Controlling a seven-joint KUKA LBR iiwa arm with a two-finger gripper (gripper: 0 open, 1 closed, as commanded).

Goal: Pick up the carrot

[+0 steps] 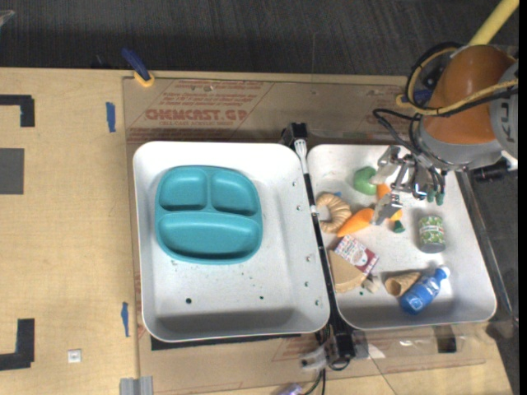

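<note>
Jaws' state indiscernible; gripper above carrot lying diagonally mid right bin, crowded by neighbouring items.

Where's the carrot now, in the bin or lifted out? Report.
In the bin. The carrot lies flat on the right bin floor, below the gripper.

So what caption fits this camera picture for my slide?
Robot gripper hovers by the carrot in the right bin.

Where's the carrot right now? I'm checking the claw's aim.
The carrot lies in the right bin, near its left-centre, between the beige ring and the claw, just above the red-and-white packet.
</note>
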